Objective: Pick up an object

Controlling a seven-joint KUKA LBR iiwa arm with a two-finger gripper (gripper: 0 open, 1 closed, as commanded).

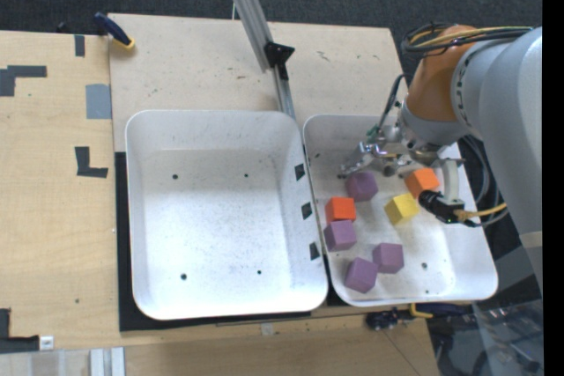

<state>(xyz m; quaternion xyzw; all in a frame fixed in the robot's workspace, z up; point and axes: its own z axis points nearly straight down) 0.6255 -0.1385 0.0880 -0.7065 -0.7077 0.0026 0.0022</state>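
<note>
The right bin [467, 277] holds four purple cubes, two orange cubes and a yellow cube [402, 208]. The end effector [374, 152] hovers just above the uppermost purple cube [361, 186]; its grip state I cannot tell.

Readable text: none
Labels or brands: none legible on the bench [53, 189], on either bin, or on the arm
Numbers or signs: none legible on the blocks
</note>
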